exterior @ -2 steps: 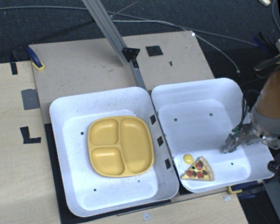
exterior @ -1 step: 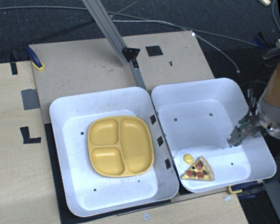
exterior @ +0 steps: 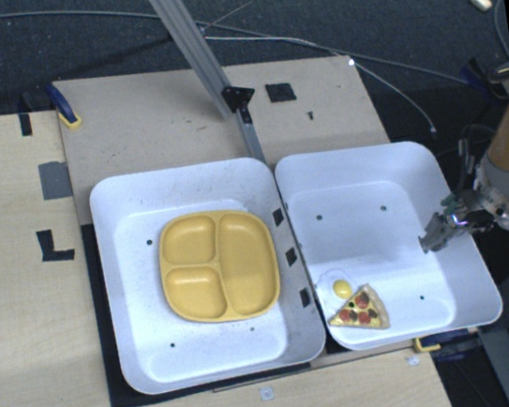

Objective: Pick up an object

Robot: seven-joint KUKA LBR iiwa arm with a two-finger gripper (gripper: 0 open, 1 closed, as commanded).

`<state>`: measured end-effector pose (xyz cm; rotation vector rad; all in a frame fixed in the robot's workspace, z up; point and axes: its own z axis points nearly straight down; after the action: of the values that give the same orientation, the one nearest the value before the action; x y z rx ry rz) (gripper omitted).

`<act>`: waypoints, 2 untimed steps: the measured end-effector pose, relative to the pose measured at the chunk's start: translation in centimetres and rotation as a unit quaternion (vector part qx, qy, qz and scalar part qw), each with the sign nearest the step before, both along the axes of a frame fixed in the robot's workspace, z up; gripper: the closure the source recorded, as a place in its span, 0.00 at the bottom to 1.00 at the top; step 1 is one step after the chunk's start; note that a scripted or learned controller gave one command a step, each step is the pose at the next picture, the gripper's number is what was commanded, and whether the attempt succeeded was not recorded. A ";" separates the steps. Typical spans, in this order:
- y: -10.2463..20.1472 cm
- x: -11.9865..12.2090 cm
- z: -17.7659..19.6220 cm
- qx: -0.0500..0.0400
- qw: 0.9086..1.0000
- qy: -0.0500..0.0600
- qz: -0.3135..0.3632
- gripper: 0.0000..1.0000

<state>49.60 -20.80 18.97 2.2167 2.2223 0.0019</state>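
Gripper [exterior: 441, 232] at right bin's [exterior: 391, 168] right rim, finger state indiscernible; pizza slice [exterior: 359, 308] near-left inside; yellow tray [exterior: 218, 266] in left bin [exterior: 131, 264].

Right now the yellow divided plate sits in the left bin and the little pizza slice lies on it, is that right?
Not quite. The yellow divided plate does sit in the left bin, but the pizza slice lies in the right bin, near its front left corner beside a small yellow piece. The camera view shows this.
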 end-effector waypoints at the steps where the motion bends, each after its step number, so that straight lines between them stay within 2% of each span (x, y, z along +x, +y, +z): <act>1: 0.6 0.9 4.9 0.000 1.000 -0.001 0.000 1.00; 2: 5.8 1.3 5.7 0.001 1.000 0.001 0.002 1.00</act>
<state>50.94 -14.95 24.62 2.2145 2.2292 0.0018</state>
